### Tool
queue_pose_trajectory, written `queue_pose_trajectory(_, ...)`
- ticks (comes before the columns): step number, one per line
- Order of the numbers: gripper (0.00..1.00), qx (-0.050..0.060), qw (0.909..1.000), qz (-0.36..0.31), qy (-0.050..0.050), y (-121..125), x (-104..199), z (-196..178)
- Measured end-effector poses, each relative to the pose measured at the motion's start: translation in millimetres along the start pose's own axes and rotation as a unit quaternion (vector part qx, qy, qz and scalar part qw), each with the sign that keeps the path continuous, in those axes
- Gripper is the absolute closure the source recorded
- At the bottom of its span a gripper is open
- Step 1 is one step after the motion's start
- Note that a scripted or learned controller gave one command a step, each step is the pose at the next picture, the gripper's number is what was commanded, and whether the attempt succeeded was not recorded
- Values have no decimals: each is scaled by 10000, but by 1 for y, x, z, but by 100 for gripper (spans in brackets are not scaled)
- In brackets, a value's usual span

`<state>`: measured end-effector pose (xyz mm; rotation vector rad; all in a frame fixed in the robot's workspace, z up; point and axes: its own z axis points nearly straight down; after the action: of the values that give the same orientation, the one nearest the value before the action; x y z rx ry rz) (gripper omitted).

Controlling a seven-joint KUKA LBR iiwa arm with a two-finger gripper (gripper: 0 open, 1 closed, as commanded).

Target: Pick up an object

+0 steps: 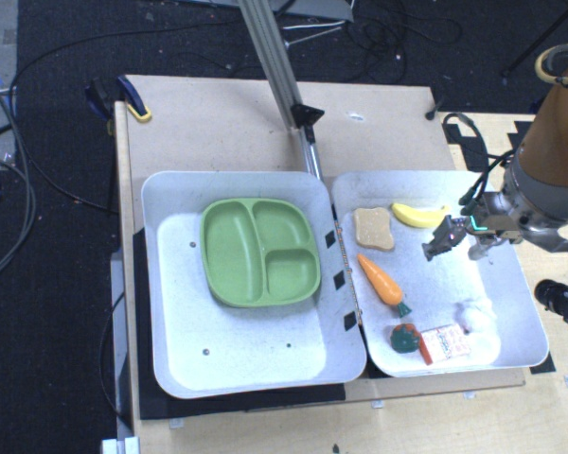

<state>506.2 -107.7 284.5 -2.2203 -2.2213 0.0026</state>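
1. Fingers of the gripper [447, 242] hang over the right bin [511, 296], just right of the banana [417, 216]; whether they are spread or pressed together cannot be told, and nothing shows between them.
2. Bread slice [373, 228] lies at the bin's far left, beside the banana.
3. Carrot [381, 282] lies nearer, slanted.
4. Strawberry [404, 339] and small red-and-white carton [445, 344] sit at the near edge, touching.
5. Left bin [170, 339] holds a green divided plate [261, 252].

No legible text or labels.
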Motion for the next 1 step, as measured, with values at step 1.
queue_pose_trajectory(1,0,-9,10000,-1,-1,0,0,-1)
